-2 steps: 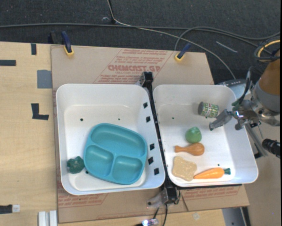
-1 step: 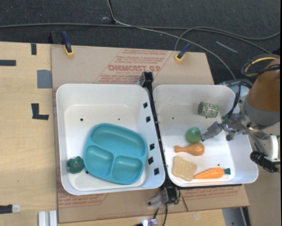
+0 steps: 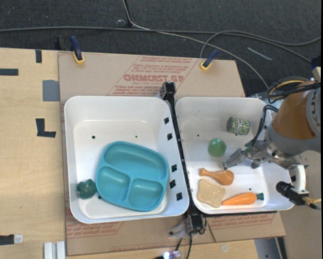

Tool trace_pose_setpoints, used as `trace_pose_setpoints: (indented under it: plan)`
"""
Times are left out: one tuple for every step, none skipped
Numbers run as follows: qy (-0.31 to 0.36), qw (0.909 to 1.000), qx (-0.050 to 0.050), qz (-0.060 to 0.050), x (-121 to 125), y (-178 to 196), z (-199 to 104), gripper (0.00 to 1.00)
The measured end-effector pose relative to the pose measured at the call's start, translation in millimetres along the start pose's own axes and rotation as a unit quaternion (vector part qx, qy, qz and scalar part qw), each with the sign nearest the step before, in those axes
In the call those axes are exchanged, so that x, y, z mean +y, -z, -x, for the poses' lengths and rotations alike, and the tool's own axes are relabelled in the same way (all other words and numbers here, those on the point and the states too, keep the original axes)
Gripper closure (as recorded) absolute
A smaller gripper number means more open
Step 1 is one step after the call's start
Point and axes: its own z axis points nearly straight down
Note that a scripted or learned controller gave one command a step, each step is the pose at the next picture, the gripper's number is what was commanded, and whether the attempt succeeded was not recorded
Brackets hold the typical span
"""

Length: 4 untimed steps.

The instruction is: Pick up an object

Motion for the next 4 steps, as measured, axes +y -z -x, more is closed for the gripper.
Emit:
trace_pose_setpoints:
  plan:
    - [0.001,1.0,0.001,0.001,1,13,-1,1.0]
    - [0.0,1.0,-0.001,0.004,-2,64,9,1.0]
    - [0.001,1.0,-0.001,0.005,1,108,5,1.0]
    - [0.0,1.0,-0.001,0.005,-1,154,12,1.0]
